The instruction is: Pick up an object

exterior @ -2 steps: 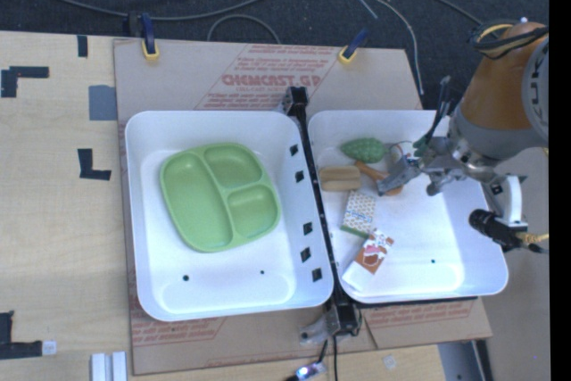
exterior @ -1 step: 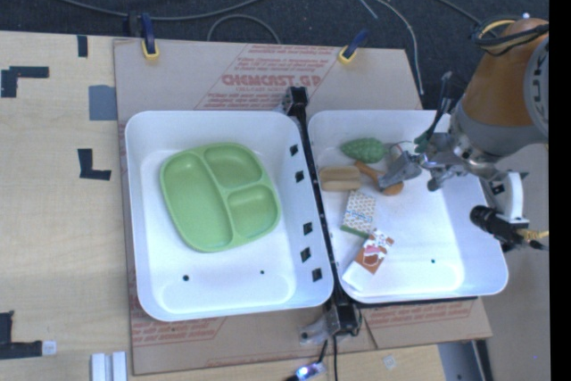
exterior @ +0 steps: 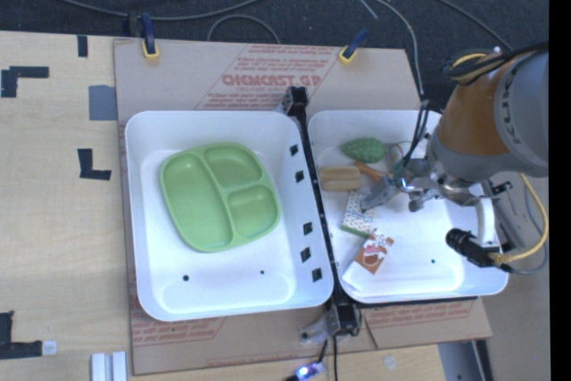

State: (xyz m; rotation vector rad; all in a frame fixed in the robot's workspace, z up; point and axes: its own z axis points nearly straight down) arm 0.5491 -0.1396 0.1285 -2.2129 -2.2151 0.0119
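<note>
We cannot tell the hand's [exterior: 385, 190] state; it sits low in the right bin [exterior: 446, 268], over the patterned card [exterior: 359, 215]. We'd centre on one item before closing. Count there: one green piece [exterior: 363, 149], one tan block [exterior: 339, 178], one card, one red packet [exterior: 373, 252]. Left bin [exterior: 214, 281]: one green tray [exterior: 219, 195].

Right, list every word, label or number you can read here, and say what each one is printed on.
"CHEMCAST GP": red print, upside down, on the brown cardboard sheet under the bins; its last letters are uncertain.
Smaller red print beside it and along the sheet's bottom edge: too blurred.
Small printed packet in the right bin: too small.
</note>
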